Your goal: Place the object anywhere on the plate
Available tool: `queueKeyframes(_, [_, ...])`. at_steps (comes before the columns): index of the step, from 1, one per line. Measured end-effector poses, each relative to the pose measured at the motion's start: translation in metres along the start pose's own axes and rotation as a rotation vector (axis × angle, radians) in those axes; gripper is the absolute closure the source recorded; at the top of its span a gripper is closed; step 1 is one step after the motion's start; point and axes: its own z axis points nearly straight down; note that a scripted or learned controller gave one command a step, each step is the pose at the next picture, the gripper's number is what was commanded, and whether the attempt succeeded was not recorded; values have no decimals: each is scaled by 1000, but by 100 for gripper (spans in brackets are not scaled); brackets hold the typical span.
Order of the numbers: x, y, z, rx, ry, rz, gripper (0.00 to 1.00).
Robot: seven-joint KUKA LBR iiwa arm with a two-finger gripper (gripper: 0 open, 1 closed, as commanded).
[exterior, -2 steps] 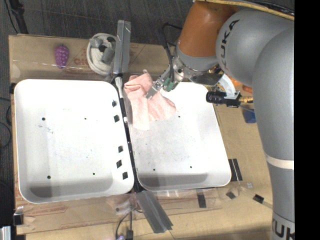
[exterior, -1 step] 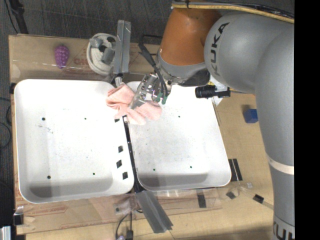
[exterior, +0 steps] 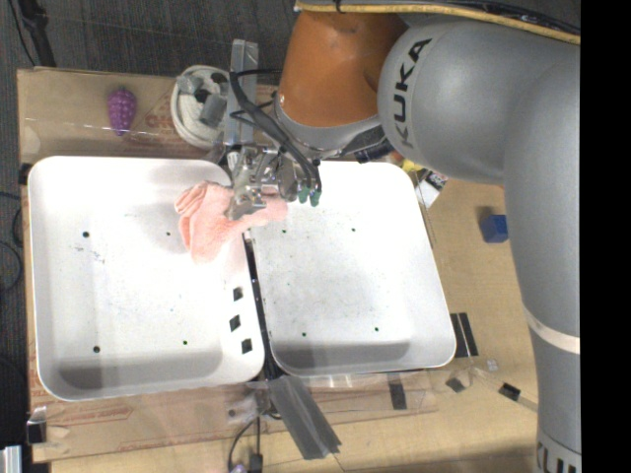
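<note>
Tan bench (exterior: 473,264) bears 2 white bins (exterior: 128,284); end effector (exterior: 258,190) seemingly grips pink cloth (exterior: 209,220).

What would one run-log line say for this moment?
gripper over bins' divider | pink cloth in left bin, touching gripper | grasp unclear

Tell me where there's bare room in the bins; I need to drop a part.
Free: most of the left bin below the pink cloth, and the right bin floor. Crowded: the top of the divide, where tool and cloth meet.
</note>
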Motion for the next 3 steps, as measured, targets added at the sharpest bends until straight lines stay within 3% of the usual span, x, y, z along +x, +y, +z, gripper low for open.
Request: queueKeyframes(3, [39,157,-7,2,4,-41,100])
